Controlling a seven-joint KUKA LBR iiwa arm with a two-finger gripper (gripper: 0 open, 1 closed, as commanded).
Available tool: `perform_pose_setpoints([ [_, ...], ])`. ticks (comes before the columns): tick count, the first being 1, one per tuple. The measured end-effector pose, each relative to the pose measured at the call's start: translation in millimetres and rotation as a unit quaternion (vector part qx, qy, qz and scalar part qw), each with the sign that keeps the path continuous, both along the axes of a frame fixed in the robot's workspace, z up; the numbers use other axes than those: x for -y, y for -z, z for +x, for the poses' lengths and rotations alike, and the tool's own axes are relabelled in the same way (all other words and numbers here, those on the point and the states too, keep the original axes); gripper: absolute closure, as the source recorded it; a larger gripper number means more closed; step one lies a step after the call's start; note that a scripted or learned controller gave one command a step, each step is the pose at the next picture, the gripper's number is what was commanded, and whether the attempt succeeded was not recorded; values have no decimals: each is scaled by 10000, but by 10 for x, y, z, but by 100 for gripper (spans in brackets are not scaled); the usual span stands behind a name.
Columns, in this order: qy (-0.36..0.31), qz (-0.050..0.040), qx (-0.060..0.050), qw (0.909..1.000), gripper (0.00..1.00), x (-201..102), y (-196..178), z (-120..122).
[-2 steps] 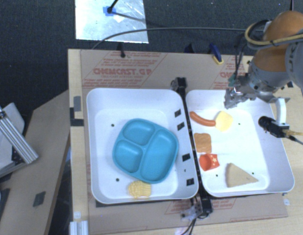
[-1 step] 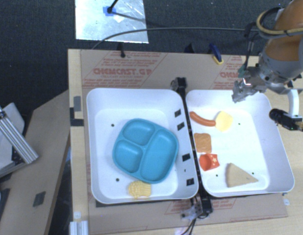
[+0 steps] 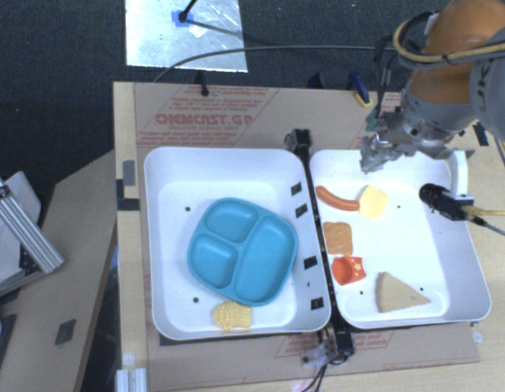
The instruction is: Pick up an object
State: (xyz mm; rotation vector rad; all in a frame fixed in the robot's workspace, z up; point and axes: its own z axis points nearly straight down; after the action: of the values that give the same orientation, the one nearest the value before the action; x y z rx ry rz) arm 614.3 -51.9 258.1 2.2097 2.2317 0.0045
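Reaching in from the upper right: grey arm (image 3: pixel 449 96) with its orange band (image 3: pixel 469 23) bulking large at the top right corner, wrist bent downward toward the far left part of the right bin (image 3: pixel 469 288). Gripper (image 3: pixel 373 163) hanging low over that bin's far edge, above the toy food and apart from all of it; whether open or closed, impossible to tell from this angle, and nothing seen held.

In the right bin, just below the gripper: a red-orange sausage (image 3: pixel 337 198) lying slantwise, and beside it to the right a pale yellow round piece (image 3: pixel 373 202). Nearer along the bin's left side: an orange-brown square slice (image 3: pixel 338 238), then a red piece (image 3: pixel 348 269). Toward the near right: a tan wedge (image 3: pixel 399 294).

In the left bin (image 3: pixel 167 219): a blue divided plate (image 3: pixel 242 251) lying flat at the centre, and a yellow corn piece (image 3: pixel 233 316) at its near edge, close against the bin's near wall.
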Motion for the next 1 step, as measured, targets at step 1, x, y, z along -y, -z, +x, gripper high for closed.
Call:
perform_pose_setpoints([
  [1,-2,1,-5,10000,100,-592,146,-64],
])
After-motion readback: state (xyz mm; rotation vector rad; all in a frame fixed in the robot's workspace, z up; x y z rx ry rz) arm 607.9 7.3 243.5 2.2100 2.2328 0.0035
